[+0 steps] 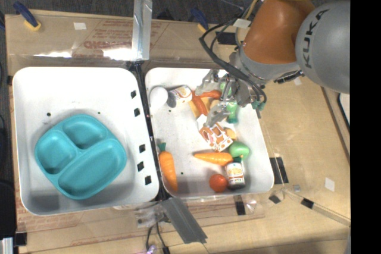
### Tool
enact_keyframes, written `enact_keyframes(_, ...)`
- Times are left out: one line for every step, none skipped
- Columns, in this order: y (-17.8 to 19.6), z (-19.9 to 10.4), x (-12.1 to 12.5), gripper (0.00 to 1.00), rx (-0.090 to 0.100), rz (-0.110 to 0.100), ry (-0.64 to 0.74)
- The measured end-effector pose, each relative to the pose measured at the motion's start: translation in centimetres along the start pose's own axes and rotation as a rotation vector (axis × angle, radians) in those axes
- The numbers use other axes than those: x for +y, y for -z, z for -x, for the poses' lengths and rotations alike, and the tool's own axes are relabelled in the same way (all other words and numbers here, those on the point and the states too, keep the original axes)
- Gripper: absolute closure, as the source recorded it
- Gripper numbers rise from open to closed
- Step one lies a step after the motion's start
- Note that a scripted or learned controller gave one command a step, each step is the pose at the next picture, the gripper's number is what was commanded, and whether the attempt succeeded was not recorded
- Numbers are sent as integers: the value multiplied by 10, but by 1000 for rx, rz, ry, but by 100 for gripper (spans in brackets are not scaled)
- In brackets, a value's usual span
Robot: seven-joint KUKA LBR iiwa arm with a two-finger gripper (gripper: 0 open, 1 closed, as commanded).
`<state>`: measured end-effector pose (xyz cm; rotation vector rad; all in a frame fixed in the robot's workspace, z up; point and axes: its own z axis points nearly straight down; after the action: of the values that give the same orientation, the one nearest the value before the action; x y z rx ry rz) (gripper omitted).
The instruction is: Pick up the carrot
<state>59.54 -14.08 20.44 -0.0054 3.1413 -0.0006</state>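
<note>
Two shallow white bins side by side on the desk (pixel 309 146). In the left bin (pixel 36 86), a teal divided plate (pixel 80 154), lying flat. In the right bin (pixel 178 128), a cluster of toy food. One carrot (pixel 167 169) against the left wall, near the front corner, pointing toward the front edge. A second carrot (pixel 212 157) lying crosswise near the middle, between a patterned orange-and-white packet (pixel 215 137) and a red tomato (pixel 218 182). Just right of the tomato, a small jar (pixel 236 173); above it, a green piece (pixel 239 149). Fingers (pixel 221 105) low over the back of the right bin, among orange and green pieces; cannot tell how far apart, nor whether anything sits between them. Well apart from both carrots.
</note>
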Motion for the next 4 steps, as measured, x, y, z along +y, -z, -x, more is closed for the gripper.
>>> enact_keyframes(-113, -67, 17, 0, 1, 1, -63)
enact_keyframes(-112, -104, -62, 0, 1, 2, -393)
enact_keyframes(-114, -95, 28, 0, 5, 2, -540)
enact_keyframes(-104, -95, 28, 100, 4, 1, -535)
